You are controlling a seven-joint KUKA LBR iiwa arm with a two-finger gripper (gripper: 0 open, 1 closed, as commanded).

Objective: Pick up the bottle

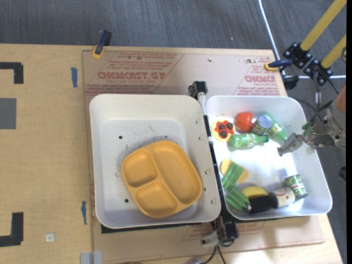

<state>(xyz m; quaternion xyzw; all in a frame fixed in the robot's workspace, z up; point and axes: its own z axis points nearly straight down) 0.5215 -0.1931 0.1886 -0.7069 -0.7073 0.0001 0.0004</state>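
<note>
A green plastic bottle (pixel 247 141) lies on its side in the far half of the right bin (pixel 316 172), just in front of a red tomato (pixel 244 120) and a green can (pixel 265 124). A second bottle (pixel 268 202), dark with a white neck, lies along the bin's near wall. My gripper (pixel 291 145) hangs over the bin's right side, a short way right of the green bottle and apart from it. Nothing is seen held in it.
The right bin also holds a yellow flower toy (pixel 223 128), green and yellow toy food (pixel 235 187) and a small green-labelled can (pixel 296 186). A yellow divided plate (pixel 160 177) lies in the left bin (pixel 104 147). Clamps and yellow bars (pixel 308 59) stand at the back right.
</note>
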